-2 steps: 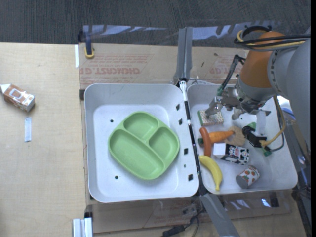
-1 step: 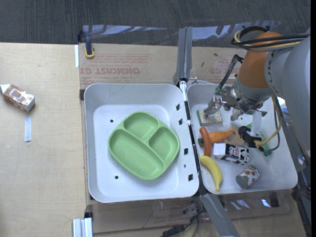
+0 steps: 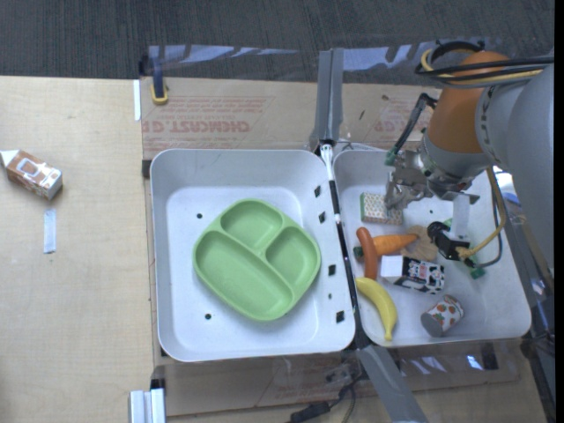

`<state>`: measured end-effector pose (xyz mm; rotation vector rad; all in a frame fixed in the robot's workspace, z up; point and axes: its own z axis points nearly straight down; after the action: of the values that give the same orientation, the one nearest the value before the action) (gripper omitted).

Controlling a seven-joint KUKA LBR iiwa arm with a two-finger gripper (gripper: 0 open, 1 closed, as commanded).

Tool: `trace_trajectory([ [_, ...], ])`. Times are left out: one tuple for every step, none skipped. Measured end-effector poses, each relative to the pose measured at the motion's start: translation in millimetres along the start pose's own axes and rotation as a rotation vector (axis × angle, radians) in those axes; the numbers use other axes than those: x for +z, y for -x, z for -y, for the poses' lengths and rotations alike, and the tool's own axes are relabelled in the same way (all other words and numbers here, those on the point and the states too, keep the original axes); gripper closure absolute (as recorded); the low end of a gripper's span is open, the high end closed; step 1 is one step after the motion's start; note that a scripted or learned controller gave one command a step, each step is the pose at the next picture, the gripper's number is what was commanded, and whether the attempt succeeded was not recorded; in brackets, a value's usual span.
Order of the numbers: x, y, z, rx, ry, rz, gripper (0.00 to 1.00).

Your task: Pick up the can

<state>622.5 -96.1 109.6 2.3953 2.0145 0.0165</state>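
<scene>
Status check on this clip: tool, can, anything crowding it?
Tool low in the right bin, over the sponge. Can on its side at the bin's near corner, untouched. Cow-print carton and banana close beside it.

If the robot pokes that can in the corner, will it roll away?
Probably a bit. The can looks like it lies tilted on its side, and round sides tend to roll. It sits near the right bin's front wall, which would likely stop it. Its smooth surface may slip in the gripper.
</scene>
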Motion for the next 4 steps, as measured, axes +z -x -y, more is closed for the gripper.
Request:
trace_trajectory([
  [0, 0, 0, 0.0, 0.0, 0.0, 0.0],
  [-9, 2, 0, 0.002, -0.001, 0.001, 1.0],
  [-9, 2, 0, 0.002, -0.001, 0.001, 0.0],
  [11, 5, -2, 0.047, -0.007, -0.002, 0.0],
])
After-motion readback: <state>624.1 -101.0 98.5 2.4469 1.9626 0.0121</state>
